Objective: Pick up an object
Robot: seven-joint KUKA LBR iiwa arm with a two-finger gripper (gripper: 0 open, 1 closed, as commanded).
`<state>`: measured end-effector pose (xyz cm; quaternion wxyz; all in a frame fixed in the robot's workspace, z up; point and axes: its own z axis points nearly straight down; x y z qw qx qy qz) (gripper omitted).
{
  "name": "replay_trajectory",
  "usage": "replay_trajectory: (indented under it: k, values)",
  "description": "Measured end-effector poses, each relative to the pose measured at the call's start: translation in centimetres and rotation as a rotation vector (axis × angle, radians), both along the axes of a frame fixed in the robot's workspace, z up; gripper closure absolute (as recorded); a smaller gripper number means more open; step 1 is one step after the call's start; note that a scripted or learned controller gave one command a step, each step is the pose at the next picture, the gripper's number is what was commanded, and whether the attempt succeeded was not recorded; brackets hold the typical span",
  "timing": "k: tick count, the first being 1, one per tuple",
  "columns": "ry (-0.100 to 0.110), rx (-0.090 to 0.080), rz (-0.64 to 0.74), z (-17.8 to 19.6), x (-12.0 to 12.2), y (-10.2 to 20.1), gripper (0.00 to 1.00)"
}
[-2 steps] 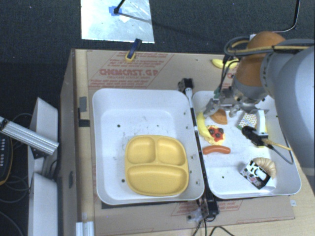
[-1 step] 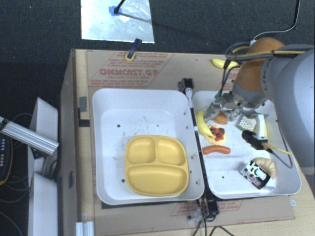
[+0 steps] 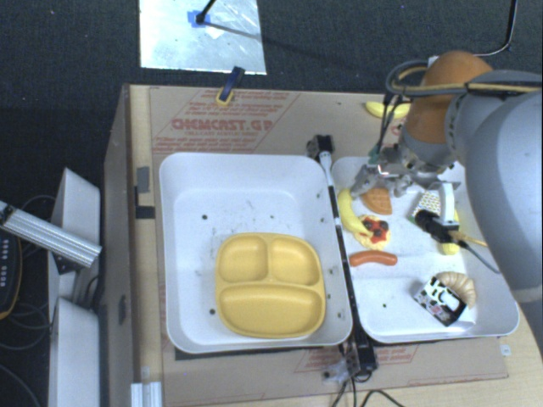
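LEFT TO RIGHT: In the left bin [image 3: 195,195] we see one yellow plate [image 3: 271,285], set toward the near right corner and untouched. Across the divide, the right bin [image 3: 395,305] carries the rest. A banana [image 3: 344,212] lies along its left wall, with an orange wedge [image 3: 379,200] just beside it near the far edge. Nearer to us come a red-spotted piece [image 3: 374,229] and a sausage [image 3: 373,259] lying crosswise.

The gripper [image 3: 383,176] hangs over the far left part of this bin, directly above the wedge. We cannot say whether it is touching the wedge or just clear of it. Nor can we tell whether the pincer is wide or narrow, since the slanted view takes it from above and its lower end merges with the toy beneath. Nothing is visibly held.

We judge the pick as barely under way. The gripper is in place over the wedge, which looks the likeliest target, and the grasp and the lift are both left to do.

Further right, a croissant [image 3: 459,285] and a black-and-white block [image 3: 435,300] sit touching at the near right corner. The arm [image 3: 501,185] covers the bin's far right corner, so whatever lies there is hidden from us. The block is too small for us to name.
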<state>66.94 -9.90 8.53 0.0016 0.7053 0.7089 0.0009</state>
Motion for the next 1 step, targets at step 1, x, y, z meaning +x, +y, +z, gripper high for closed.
replay_trajectory:
  k: [1]
  values:
    - [-0.003,-0.001,0.004,1.13,0.09,-0.01,1.0]
